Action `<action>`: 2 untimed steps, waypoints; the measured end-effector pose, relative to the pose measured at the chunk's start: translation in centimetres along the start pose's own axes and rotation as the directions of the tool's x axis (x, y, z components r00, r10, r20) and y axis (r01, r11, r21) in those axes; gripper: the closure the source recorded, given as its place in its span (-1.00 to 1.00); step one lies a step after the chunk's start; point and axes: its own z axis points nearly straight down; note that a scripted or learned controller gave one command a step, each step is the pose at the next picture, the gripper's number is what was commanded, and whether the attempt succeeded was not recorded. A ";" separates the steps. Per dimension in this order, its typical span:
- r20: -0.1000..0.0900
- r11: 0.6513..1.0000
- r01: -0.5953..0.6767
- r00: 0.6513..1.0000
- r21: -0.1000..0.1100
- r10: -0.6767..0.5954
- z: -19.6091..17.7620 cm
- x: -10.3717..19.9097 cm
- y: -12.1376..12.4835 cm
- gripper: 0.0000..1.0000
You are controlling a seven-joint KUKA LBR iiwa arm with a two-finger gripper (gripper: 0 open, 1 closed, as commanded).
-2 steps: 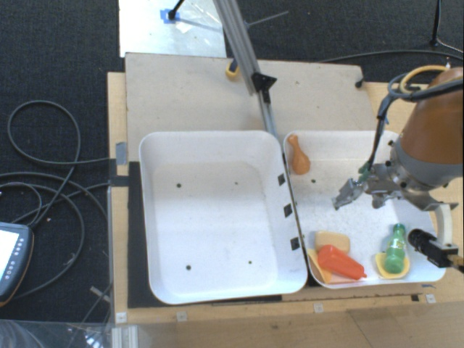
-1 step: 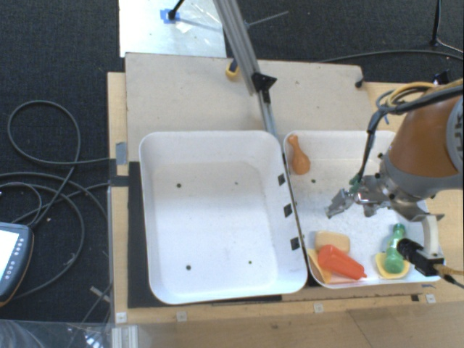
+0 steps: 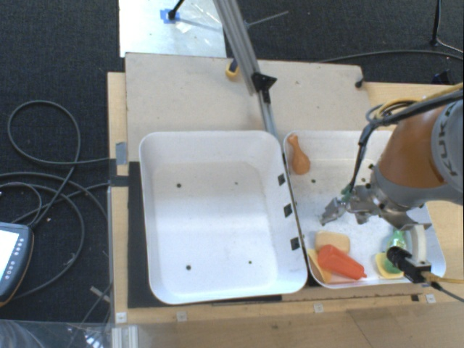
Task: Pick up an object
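Note:
In the right white bin (image 3: 322, 142) lie several toy foods. A tan drumstick (image 3: 297, 155) rests at the bin's far left corner. A red-orange carrot-like piece (image 3: 341, 263) and a pale tan slice (image 3: 333, 241) sit at the near edge, with a yellow piece (image 3: 387, 265) and a green item (image 3: 398, 238) to their right. My gripper (image 3: 335, 209) hangs low over the middle of this bin, just above the tan slice and apart from the drumstick. Nothing shows in its grasp.
The left white bin (image 3: 217, 216) stands next to it, sharing a wall marked with black tags. A slanted metal pole (image 3: 243, 38) runs down from the top to the bins' far junction. Cables and a tablet (image 3: 11, 256) lie on the floor at the left.

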 end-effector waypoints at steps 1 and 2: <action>0.001 1.000 0.000 1.000 -0.007 0.000 -1.3 0.0 0.2 1.00; 0.003 1.000 0.002 1.000 -0.010 -0.002 -5.8 -0.7 0.2 1.00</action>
